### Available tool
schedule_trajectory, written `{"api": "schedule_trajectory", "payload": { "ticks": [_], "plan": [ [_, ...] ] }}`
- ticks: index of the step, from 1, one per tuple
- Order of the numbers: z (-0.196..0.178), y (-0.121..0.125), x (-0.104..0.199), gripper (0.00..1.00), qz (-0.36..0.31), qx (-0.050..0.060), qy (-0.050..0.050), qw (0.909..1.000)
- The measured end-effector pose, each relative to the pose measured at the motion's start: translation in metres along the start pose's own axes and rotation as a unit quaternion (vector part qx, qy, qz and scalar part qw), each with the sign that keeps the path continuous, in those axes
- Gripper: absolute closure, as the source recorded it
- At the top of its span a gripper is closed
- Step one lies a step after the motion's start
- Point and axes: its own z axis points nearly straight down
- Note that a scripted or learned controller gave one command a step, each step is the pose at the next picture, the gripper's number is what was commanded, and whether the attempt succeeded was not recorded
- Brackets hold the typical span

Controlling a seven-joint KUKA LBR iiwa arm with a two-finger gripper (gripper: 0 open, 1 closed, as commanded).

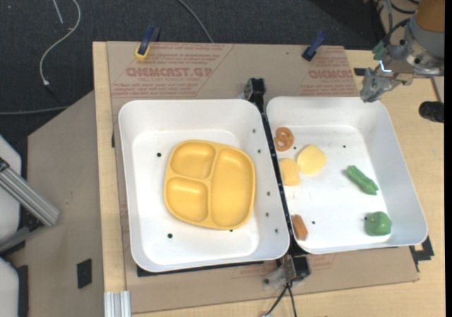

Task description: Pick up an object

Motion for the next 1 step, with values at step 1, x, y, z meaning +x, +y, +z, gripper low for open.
{"api": "schedule_trajectory", "payload": {
  "ticks": [1],
  "plan": [
    [-0.0037, 0.0032, 0.0586, 1.0, -0.003, 0.004, 0.002, 1.0]
  ]
}}
